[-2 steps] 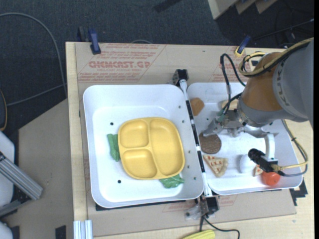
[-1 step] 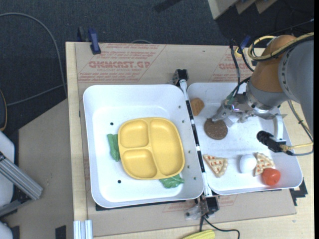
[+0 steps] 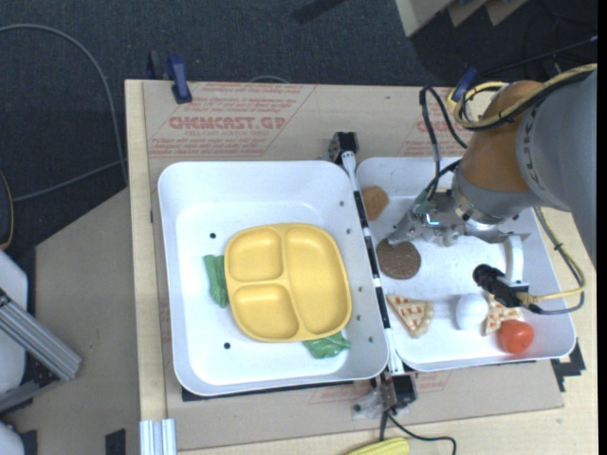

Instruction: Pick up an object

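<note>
Dark carpet is seen around a pale bench [image 3: 285, 112] topped with printed cardboard. Two shallow white bins are set side by side on it.

Left bin [image 3: 190, 192]: a yellow divided plate [image 3: 285, 281] is laid near the middle. A green leafy piece [image 3: 215, 280] is tucked at the plate's left edge, and a second green piece [image 3: 327, 346] is partly covered at its lower right.

Right bin [image 3: 545, 344]: several toy food items are scattered. A small tan bun-like item [image 3: 376, 200] is placed near the upper left corner. A brown round patty [image 3: 399, 260] is seen below it. A waffle-like wedge [image 3: 411, 313] lies toward the front, a white egg-shaped item [image 3: 469, 311] just beside it, then an orange-and-white wedge [image 3: 495, 316] and a red tomato [image 3: 515, 336] at the front right.

Arm: the grey body with orange band [image 3: 493, 154] is reached in from the right, over the right bin. The gripper [image 3: 432, 218] is held low, just above and right of the patty. Whether the tool is apart or together cannot be told; nothing is seen clamped in it.
</note>
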